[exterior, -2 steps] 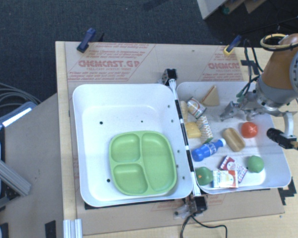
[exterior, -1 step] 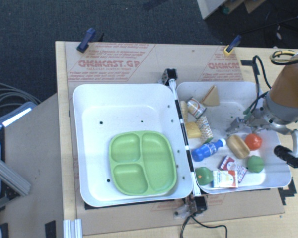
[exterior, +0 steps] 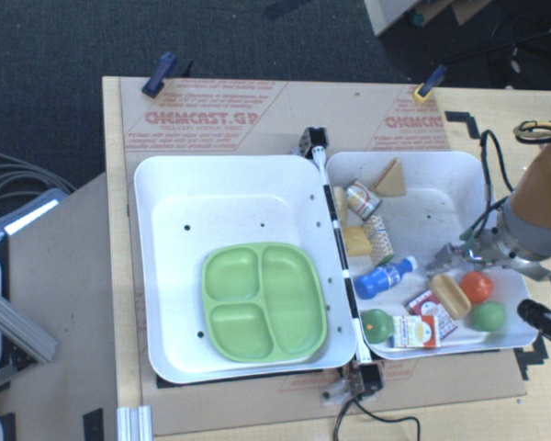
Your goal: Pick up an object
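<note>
My gripper reaches in from the right and hangs low in the right bin, just above a hot dog bun and a red tomato. I see nothing held in it. A blue bottle lies left of it. A green lime sits at the bin's near right. A small carton and a green apple lie along the near edge. Farther back are a tin can, a tan wedge and a yellow block.
The left bin holds a green divided plate. Black cables run past the right bin's far right corner. Clamps sit on the bench's far edge, a blue one and a yellow one.
</note>
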Tool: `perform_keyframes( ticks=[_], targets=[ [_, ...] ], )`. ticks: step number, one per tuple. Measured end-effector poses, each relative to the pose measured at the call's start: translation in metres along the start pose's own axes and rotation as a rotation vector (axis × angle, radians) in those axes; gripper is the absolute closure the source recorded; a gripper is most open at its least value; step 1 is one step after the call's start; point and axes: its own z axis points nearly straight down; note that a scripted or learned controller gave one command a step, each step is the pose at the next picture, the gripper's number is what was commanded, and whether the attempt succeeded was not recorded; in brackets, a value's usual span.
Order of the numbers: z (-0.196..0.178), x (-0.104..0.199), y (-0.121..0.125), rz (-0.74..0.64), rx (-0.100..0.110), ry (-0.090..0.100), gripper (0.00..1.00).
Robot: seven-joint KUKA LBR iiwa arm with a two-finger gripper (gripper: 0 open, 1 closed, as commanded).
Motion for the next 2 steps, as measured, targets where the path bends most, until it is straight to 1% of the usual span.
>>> perform_keyframes(
  ticks=[1,2],
  targets=[
    [-0.010,0.000,0.001,0.001,-0.004,-0.002,1.00],
    [-0.135,0.005,0.008,-0.001,-0.005,-0.004,1.00]
  ],
)
